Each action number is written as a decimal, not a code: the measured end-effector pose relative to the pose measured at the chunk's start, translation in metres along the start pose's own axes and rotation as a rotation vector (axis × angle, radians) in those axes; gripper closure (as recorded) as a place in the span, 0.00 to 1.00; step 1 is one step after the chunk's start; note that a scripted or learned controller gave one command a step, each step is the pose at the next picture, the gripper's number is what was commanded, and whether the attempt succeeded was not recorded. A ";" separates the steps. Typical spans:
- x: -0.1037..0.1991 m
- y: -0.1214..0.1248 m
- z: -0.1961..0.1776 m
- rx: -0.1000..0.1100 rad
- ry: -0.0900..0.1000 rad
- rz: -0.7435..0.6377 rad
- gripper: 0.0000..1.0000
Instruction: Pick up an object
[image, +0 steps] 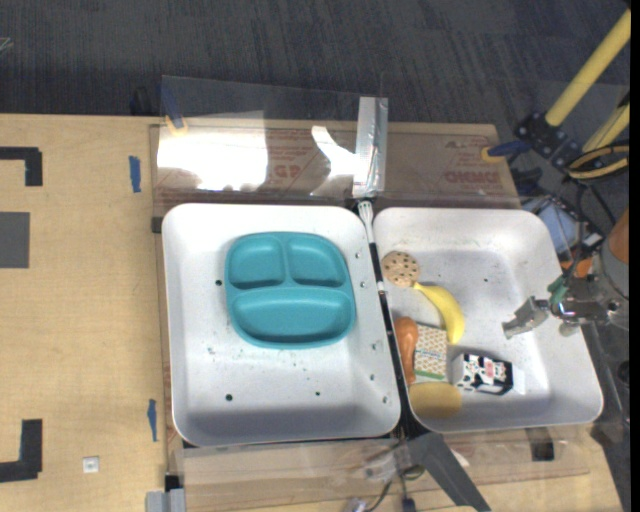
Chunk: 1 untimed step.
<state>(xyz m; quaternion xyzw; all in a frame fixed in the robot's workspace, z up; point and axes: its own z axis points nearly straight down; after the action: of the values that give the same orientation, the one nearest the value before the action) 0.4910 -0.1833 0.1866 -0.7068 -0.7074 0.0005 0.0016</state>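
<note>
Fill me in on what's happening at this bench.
A robot arm reaches in from the right, its hand hanging over the right bin with nothing between its fingers. The things to pick sit bunched along that bin's left side: a round cookie, a banana, an orange piece, a patterned packet and a black-and-white carton. The left bin holds a teal divided plate. Nothing is picked up yet.
</note>
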 end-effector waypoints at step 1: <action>0.000 0.002 -0.009 -0.001 0.000 -0.001 1.00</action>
<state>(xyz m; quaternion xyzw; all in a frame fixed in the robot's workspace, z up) 0.4926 -0.1834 0.1954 -0.7066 -0.7076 0.0002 0.0012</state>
